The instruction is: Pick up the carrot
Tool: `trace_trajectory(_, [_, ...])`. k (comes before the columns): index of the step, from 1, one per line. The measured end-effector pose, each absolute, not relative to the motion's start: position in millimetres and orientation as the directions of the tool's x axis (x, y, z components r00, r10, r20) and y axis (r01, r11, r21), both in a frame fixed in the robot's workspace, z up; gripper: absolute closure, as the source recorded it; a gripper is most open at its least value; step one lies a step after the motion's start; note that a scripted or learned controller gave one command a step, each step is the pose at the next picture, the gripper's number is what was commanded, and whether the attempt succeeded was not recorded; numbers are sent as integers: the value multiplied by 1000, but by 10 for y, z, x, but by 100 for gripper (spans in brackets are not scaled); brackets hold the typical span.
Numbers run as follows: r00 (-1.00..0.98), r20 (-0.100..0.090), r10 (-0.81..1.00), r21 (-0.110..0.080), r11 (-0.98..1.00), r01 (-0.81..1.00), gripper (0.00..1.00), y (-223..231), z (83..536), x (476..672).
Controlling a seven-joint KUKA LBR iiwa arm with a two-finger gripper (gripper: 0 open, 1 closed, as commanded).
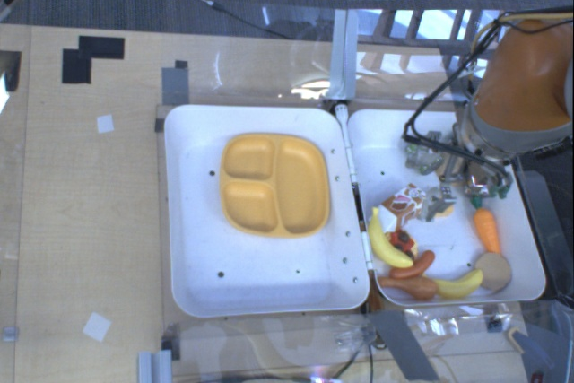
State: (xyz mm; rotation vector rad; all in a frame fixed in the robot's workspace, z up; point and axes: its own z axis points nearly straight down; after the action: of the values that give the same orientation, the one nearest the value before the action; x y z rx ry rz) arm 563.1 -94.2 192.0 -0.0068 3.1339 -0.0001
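The carrot [486, 230] is seen lying in the right bin [377, 139], just below the gripper [457, 184]; finger state cannot be told. A straight descent, centred across its width, is advised.

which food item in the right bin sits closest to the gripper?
The carrot, orange, directly below the gripper by the bin's right wall; the bananas and sausages lie further left.

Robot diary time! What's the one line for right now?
claw: over right bin | carrot: lying in bin, just below claw, not held | yellow plate: left bin
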Motion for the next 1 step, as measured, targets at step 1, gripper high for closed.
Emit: trace_trajectory(1, [-1000, 0, 5, 0, 1000, 5, 0, -1592, 1061, 5452])
